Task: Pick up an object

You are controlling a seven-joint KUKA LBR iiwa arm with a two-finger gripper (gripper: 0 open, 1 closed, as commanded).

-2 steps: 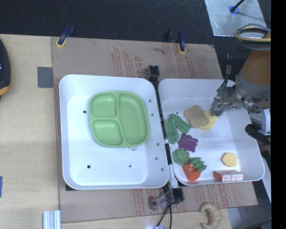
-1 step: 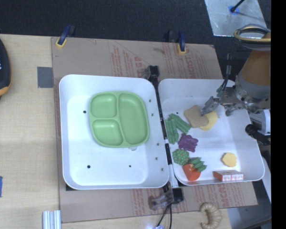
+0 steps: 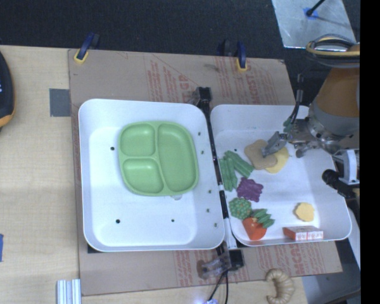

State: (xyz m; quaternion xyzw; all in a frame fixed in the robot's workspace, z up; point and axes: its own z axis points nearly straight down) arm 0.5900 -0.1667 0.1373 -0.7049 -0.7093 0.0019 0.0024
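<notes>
Left bin [image 3: 95, 170]: a green plate [image 3: 158, 158] with three compartments, lying flat. Right bin [image 3: 326, 201]: green beans [image 3: 234, 166] near its left wall; below them a purple piece [image 3: 249, 189], a broccoli [image 3: 239, 208] and a tomato [image 3: 254, 228]; a tan slice [image 3: 258, 154] partly over a yellow one [image 3: 278, 164]; a yellow chunk [image 3: 304, 212]; a red-and-white box [image 3: 303, 234] at the front wall. Tool [image 3: 273, 144]: low over the tan slice, reaching from the right; whether it is open or closed cannot be told.
</notes>
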